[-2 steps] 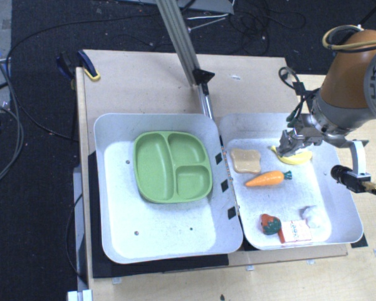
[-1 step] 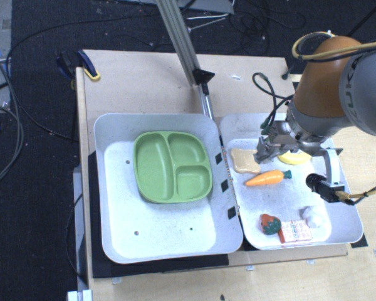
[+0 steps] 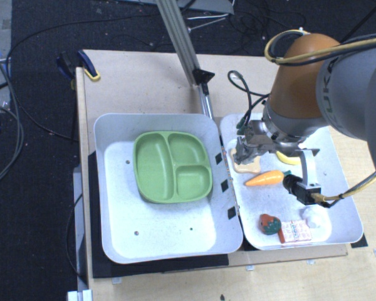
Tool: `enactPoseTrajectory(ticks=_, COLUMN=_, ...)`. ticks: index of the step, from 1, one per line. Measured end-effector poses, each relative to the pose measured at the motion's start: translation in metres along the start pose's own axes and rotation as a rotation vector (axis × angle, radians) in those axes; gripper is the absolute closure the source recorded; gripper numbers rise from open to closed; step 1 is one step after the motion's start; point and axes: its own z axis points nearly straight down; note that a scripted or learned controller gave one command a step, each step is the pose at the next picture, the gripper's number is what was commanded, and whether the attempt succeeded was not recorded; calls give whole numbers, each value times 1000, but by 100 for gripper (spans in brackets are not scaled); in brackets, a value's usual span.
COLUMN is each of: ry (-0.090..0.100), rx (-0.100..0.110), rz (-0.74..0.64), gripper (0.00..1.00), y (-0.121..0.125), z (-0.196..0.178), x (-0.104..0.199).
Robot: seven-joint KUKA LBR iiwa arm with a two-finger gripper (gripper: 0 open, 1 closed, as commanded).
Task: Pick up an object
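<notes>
Flanking white bins [image 3: 113,231] on bench [image 3: 131,80]

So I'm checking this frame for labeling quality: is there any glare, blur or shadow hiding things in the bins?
Camera view: lighting is even and soft, without harsh glare on the white bins; the green plate is sharp, with mild sheen; the arm's wrist shades and partly covers the pale object under the gripper; the carrot reads clearly.

Dark speckled floor [image 3: 37,17], black cables [image 3: 31,130], pale wooden bench [image 3: 144,83]
</notes>
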Motion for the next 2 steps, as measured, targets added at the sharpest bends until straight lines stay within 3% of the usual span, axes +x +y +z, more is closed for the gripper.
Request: enactPoseTrajectory(ticks=2, ry=-1, rx=1, rz=-1, gripper=100, y=-30, z=-22, x=110)
